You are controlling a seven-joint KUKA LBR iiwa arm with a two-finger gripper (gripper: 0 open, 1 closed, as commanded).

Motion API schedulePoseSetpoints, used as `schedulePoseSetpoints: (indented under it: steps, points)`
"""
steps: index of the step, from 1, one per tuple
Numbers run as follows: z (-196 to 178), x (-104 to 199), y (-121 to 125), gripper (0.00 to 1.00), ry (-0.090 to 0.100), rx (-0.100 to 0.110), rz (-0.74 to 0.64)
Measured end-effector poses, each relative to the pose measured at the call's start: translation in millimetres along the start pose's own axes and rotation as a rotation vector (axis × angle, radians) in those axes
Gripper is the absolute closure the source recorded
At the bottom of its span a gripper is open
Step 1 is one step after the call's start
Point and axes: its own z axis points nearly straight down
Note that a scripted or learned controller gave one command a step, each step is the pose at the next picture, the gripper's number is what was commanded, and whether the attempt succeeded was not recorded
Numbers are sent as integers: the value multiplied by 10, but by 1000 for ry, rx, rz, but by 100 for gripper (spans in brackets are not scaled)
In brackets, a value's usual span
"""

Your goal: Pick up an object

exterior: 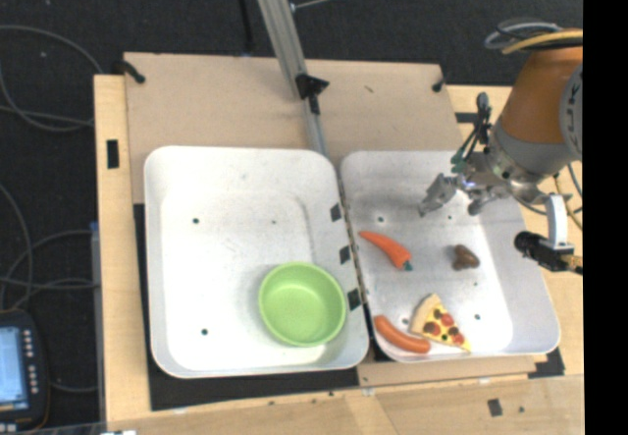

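Brown lump (465, 256), seemingly small, light and firm, lies just below the spread, empty claw (455, 195); grip across its middle.

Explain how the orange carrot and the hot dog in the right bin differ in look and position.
The carrot tapers to a dark green tip; the hot dog has rounded ends. The carrot lies alone mid-bin; the hot dog lies at the near edge, next to the pizza slice. Both are orange-red, elongated and lie slanted.
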Motion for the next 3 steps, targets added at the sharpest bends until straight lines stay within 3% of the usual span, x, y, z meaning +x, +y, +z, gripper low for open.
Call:
schedulePoseSetpoints:
  steps: [1,2,3]
  points:
    - [592,-12,74,0,0,1,1]
    - [442,-17,92,100,2,-7,3]
    - [6,-41,112,100,3,-9,1]
